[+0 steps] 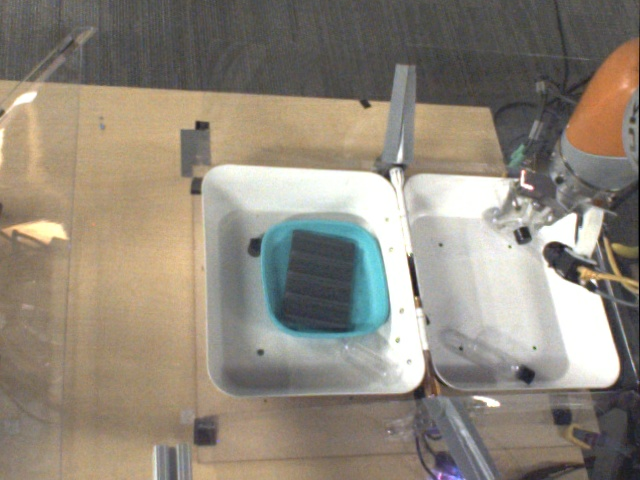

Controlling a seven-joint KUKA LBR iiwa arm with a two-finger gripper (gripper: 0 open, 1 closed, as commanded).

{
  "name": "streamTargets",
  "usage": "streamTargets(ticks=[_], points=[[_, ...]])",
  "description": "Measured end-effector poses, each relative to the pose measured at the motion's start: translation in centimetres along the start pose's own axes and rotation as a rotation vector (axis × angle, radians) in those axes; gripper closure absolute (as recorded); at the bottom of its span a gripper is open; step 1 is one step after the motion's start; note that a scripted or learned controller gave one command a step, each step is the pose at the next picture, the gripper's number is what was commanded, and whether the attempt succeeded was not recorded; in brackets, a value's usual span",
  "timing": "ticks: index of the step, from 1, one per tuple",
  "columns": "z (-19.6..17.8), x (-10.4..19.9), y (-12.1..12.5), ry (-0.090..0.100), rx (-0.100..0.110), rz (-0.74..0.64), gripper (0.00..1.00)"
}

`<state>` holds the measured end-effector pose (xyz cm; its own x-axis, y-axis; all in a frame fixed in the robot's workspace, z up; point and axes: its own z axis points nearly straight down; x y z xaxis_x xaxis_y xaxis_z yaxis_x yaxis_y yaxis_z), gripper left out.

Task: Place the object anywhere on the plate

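Dark ribbed block (320,279) lies on the turquoise plate (375,268), left bin (215,268). Claw (520,218) hovers at the right bin's (480,288) far edge. Its opening is indistinct.

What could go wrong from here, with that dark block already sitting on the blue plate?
The dark ribbed block lies on the teal plate in the left bin, so the main risk is disturbing it. If the gripper, now over the right bin, returns, it could knock the block off. The plate itself might also slide if bumped.
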<state>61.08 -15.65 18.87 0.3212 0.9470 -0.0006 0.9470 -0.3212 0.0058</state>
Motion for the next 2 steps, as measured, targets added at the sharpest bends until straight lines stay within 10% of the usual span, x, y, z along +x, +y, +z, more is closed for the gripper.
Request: streamTargets(ticks=[2], points=[[0.4, 14.5, -11.4, 0.003, 0.004, -0.117, 1.00]])
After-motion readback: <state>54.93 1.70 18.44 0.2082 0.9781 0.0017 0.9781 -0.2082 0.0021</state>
